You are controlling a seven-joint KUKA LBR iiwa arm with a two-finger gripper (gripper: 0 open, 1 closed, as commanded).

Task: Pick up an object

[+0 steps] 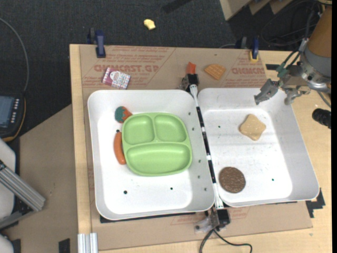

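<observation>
Looking down on the bench, the gripper hangs at the upper right of the frame, over the top edge of the right bin; its two fingers are spread wide with nothing between them. A tan bread piece lies just below it and a brown cookie sits lower down; nothing is picked up yet, so the grab is left to do.

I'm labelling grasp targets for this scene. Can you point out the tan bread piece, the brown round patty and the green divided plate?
Tan bread piece (253,127), camera view: middle of its top face.
Brown round patty (232,179), camera view: centre of the disc.
Green divided plate (156,159), camera view: floor of its large front compartment.
</observation>
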